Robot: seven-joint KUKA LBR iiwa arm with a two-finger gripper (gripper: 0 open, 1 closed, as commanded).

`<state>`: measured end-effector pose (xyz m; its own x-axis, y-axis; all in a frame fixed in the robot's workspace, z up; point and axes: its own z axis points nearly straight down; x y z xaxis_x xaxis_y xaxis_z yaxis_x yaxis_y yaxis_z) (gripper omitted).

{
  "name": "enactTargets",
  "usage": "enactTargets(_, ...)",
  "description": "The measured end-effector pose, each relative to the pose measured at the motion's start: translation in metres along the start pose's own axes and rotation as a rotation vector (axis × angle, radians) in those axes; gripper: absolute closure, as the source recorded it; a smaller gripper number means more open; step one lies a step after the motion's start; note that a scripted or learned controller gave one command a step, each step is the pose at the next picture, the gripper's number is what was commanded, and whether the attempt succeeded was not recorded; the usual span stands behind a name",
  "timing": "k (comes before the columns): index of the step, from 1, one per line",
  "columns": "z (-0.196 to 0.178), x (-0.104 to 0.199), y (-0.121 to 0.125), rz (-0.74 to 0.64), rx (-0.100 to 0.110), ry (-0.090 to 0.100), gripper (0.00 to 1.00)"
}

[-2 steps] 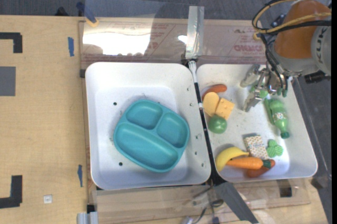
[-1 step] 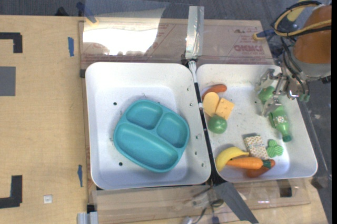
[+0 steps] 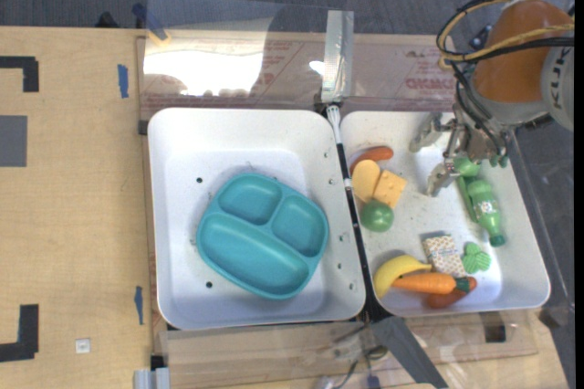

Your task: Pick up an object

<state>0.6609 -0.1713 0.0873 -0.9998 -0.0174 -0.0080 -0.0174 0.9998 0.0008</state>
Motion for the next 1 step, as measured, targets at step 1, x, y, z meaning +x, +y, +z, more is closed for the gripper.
enactTargets(1,0.0001,-0.0069,-0.052,-0.289,0.002,-0.001,0.0)
